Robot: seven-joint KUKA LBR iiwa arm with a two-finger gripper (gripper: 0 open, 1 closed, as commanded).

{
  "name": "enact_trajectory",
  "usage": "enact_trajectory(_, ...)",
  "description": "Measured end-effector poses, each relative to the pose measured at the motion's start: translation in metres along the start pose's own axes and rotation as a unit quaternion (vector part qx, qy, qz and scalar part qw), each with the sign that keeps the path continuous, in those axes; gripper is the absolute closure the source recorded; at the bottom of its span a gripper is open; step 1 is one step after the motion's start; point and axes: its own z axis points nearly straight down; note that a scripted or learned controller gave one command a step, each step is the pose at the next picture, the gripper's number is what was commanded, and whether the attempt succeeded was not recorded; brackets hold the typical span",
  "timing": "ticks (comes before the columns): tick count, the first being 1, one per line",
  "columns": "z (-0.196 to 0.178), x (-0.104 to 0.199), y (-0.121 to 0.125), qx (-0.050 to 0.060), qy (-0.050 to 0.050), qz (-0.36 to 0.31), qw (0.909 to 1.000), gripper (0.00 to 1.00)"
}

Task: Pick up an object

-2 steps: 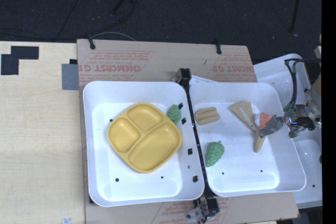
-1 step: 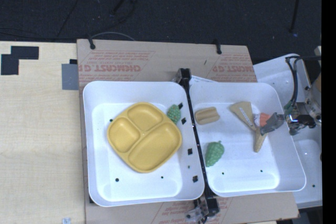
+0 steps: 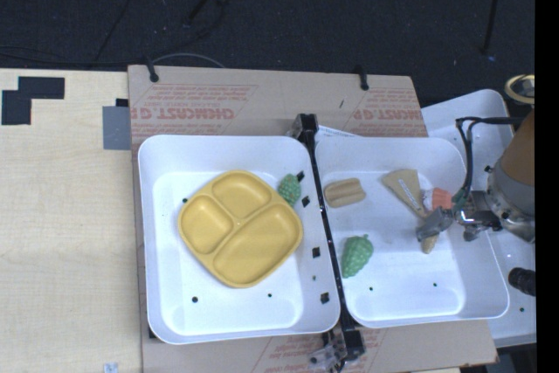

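The right bin (image 3: 410, 306) holds a tan bread-like piece (image 3: 343, 192), a tan wedge (image 3: 404, 185), a green grape bunch (image 3: 356, 255) and a small orange-red item (image 3: 441, 198). My gripper (image 3: 431, 231) reaches in from the right and sits low over the right bin's right side, just below the orange-red item and the end of the tan wedge. A small tan bit (image 3: 428, 245) shows right under its tip. The view does not show any object held in it.
The left bin (image 3: 166, 275) holds a yellow divided plate (image 3: 240, 227), with a small green item (image 3: 289, 187) at the plate's upper right corner. A black divider (image 3: 321, 223) runs between the bins. Cables and the arm's wrist (image 3: 524, 179) crowd the right edge.
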Motion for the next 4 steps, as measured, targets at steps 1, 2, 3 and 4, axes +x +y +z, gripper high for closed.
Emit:
enact_trajectory(1,0.049,-0.003,-0.009,0.0,0.0,0.0,1.0,0.0)
enact_trajectory(2,0.085,-0.002,-0.009,-0.002,-0.001,0.0,1.0,0.0)
enact_trajectory(3,0.072,-0.003,-0.008,-0.004,-0.001,0.001,1.0,1.0)
enact_trajectory(4,0.017,0.007,-0.01,-0.005,-0.002,-0.001,1.0,1.0)
